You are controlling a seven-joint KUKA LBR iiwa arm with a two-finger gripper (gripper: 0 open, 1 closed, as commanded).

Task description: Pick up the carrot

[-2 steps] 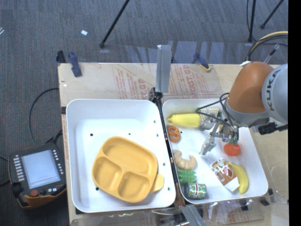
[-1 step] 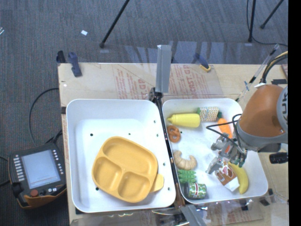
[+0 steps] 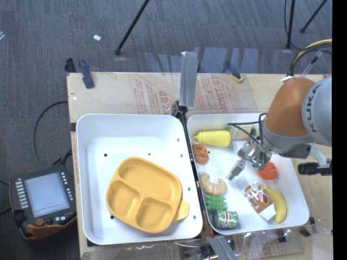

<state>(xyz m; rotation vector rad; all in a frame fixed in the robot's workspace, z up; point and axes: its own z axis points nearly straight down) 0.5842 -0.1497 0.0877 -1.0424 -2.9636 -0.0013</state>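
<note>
The approach is in hand: the gripper (image 3: 242, 165) hangs over the right bin (image 3: 301, 196) beside the orange carrot (image 3: 268, 170), fingers apparently parted and grasping nothing, so it must shift onto the carrot and clench

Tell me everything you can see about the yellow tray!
The yellow tray looks like smooth plastic, with rounded corners and a raised rim. It has three hollows: one long one along the top and two smaller ones below it. A small tab sticks out at its right corner. It lies flat but turned at a slant on the floor of the left white bin. All three hollows look bare.
</note>
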